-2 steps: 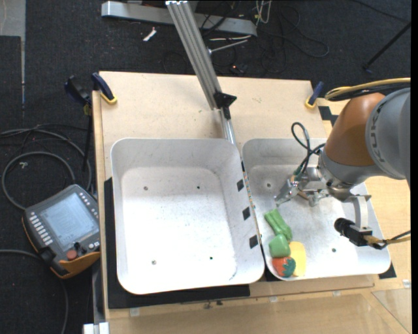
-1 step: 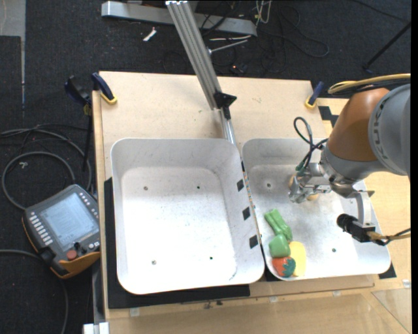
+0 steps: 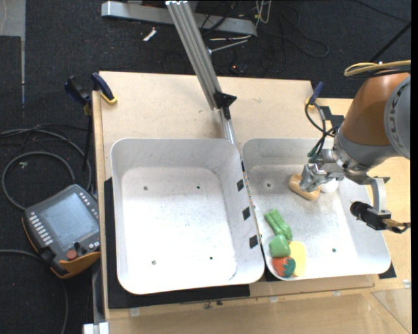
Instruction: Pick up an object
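A pale wooden table (image 3: 170,104) stands on dark carpet (image 3: 46,52) strewn with black cables (image 3: 26,176). A grey-and-orange control pendant (image 3: 62,228) lies on the floor at left. A slanted metal pole (image 3: 199,55) rises from a base (image 3: 176,16) behind the table. The light is even.

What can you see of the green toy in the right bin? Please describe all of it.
The green toy looks like glossy plastic, in two joined parts: a longer light-green piece slanting toward the upper left and a rounder, darker green lump below it. It lies flat near the right bin's lower left corner. Its lower end touches a yellow piece and an orange-red piece.
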`<action>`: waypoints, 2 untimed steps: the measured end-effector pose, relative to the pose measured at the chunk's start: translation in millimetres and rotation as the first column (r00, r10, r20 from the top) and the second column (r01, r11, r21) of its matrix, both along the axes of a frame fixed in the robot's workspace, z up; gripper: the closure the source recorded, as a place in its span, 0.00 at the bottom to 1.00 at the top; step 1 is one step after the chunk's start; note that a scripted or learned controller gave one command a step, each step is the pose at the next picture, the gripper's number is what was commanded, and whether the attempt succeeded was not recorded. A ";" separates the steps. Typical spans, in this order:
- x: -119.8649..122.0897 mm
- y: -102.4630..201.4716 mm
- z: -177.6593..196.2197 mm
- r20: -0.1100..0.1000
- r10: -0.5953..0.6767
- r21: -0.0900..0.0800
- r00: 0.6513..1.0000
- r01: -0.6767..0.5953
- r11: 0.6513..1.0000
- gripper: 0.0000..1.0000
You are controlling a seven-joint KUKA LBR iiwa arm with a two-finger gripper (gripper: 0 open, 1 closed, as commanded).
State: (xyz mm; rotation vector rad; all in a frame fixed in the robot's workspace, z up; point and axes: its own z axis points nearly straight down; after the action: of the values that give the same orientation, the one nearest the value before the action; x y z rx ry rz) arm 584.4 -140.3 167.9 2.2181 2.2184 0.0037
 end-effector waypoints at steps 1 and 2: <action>1.9 0.2 64.2 0.003 0.002 0.000 1.000 -0.002 1.000 1.00; 3.4 0.2 101.9 0.001 0.003 0.000 1.000 -0.003 1.000 1.00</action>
State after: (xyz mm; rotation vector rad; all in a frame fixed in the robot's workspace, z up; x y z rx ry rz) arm 587.8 -140.1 269.8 2.2143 2.2207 0.0045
